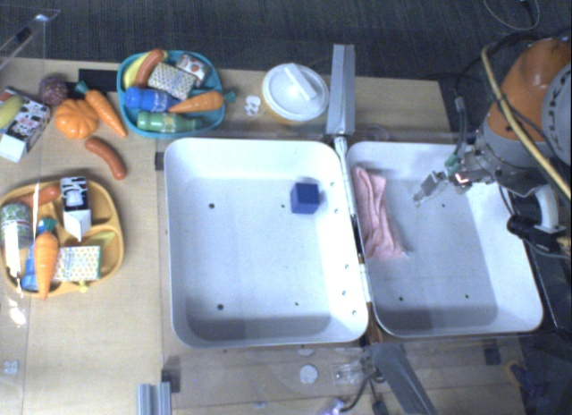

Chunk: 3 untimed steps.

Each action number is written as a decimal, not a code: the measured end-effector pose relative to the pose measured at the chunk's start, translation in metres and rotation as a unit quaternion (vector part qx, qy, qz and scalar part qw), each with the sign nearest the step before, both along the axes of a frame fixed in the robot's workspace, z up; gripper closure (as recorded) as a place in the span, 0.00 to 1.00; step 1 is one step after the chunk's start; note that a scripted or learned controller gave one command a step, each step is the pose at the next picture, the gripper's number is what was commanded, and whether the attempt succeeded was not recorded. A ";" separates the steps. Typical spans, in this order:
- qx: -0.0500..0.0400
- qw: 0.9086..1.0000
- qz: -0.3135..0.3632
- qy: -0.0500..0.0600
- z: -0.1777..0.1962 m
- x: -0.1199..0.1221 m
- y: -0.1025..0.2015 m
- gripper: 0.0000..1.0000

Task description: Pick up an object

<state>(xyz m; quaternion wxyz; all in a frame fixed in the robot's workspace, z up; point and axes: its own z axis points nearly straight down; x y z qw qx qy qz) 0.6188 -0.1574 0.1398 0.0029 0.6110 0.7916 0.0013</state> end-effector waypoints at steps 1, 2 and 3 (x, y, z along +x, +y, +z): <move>0.000 1.000 -0.026 0.000 0.066 -0.026 -0.037 0.00; 0.001 0.998 -0.059 0.002 0.000 -0.007 0.000 0.00; 0.000 0.992 -0.124 0.000 0.002 0.044 -0.024 0.00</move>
